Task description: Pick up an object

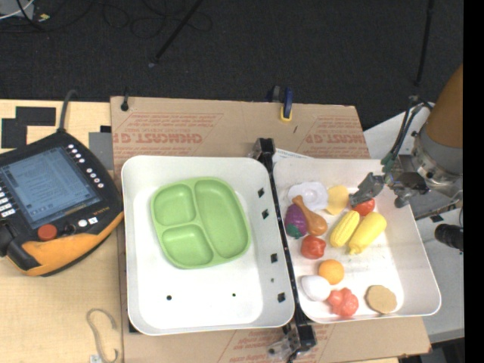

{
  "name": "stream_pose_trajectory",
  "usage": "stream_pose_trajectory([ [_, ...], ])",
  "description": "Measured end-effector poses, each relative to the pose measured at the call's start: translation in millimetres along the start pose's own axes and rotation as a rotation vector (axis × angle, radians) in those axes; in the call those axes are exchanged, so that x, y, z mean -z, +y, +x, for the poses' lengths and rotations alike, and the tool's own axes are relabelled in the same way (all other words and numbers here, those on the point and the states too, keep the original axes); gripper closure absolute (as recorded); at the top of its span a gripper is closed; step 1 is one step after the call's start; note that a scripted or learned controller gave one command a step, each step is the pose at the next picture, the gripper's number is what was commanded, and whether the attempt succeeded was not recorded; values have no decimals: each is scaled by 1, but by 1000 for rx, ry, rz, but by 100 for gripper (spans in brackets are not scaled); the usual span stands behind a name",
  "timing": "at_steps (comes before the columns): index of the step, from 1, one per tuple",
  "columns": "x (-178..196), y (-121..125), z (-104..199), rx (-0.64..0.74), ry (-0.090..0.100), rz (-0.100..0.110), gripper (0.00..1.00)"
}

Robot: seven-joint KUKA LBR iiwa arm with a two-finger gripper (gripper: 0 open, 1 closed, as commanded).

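The gripper (368,190), fingers spread and holding nothing, hangs near the right bin's (423,263) far edge, directly over a small red toy (364,206), with the yellow corn (345,228) lying just nearer, slanted.

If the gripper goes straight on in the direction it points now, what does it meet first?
Probably the small red piece just below the gripper, in the right bin; it points down and left. The yellow pieces lie just beyond. Depth is unclear from one view.
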State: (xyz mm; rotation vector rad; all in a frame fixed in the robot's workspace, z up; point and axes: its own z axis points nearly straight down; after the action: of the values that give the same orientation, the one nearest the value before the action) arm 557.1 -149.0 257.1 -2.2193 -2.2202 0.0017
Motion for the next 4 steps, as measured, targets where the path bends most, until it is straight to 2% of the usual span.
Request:
stream_pose_trajectory([
  [1, -46, -7, 4, 1, 1, 3, 0],
  [3, -139, -2, 15, -1, 1, 3, 0],
  [4, -172, -2, 18, 1, 0, 3, 0],
])
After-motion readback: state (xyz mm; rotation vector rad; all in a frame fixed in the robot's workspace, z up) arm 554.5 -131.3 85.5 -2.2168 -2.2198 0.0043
